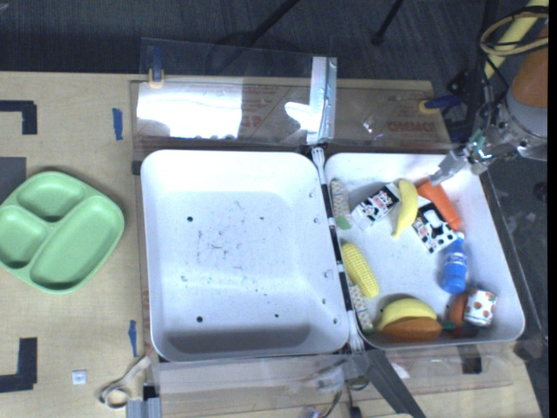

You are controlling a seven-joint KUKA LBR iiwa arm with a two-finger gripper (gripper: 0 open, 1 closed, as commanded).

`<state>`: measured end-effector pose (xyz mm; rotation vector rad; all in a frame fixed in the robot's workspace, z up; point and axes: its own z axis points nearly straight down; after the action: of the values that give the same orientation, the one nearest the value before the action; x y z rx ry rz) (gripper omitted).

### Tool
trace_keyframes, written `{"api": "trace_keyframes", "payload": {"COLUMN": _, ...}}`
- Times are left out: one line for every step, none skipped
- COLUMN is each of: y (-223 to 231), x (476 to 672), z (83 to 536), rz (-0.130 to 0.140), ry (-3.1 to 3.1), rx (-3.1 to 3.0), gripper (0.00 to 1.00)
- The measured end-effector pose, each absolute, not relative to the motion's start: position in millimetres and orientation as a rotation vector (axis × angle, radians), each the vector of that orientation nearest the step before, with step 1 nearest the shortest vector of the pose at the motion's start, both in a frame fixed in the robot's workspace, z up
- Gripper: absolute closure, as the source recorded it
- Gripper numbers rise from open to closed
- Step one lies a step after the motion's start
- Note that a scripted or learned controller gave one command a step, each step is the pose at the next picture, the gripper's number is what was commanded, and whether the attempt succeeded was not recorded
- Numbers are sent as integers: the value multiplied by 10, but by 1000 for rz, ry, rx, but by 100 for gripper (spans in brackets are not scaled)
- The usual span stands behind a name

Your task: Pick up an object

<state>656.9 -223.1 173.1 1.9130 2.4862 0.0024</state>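
- I see the gripper (451, 165) at the far right corner of the right bin (509, 273), hanging over the bin's back edge; it looks small and blurred from here.
- I cannot tell its state, and I see nothing held in it.
- The arm (526, 103) comes in from the upper right, its orange band showing near the frame edge.
- Just below the gripper lies a carrot (439, 202), slanting down toward the right.
- A banana (406, 207) lies beside the carrot on its left, nearly touching it.
- Left of the banana is a black-and-white box (376, 205), tilted; a second box with the same cow pattern (432, 230) sits below the carrot.
- A blue bottle (453, 268) lies under that second box, near the right wall.
- A corn cob (359, 268) runs along the left wall of the right bin.
- At the near edge, a yellow fruit (406, 308) touches a brown bun-like thing (409, 326).
- In the near right corner I see a small white cube with red marks (480, 306), and a reddish thing (458, 310) beside it.
- The left bin (235, 233) sits flush against the right bin.
- A green divided tray (57, 230) rests on the bench (61, 338), well left of both bins.
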Motion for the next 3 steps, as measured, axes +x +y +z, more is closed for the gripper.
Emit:
{"api": "trace_keyframes", "payload": {"y": -2223, "x": 6687, "z": 1407, "rz": 15, "ry": 2507, "rx": 1854, "gripper": 0}}
{"api": "trace_keyframes", "payload": {"y": -2214, "x": 6695, "z": 1398, "rz": 15, "ry": 2520, "rx": 1829, "gripper": 0}}
{"api": "trace_keyframes", "payload": {"y": -2215, "x": 6701, "z": 1395, "rz": 15, "ry": 2532, "rx": 1812, "gripper": 0}}
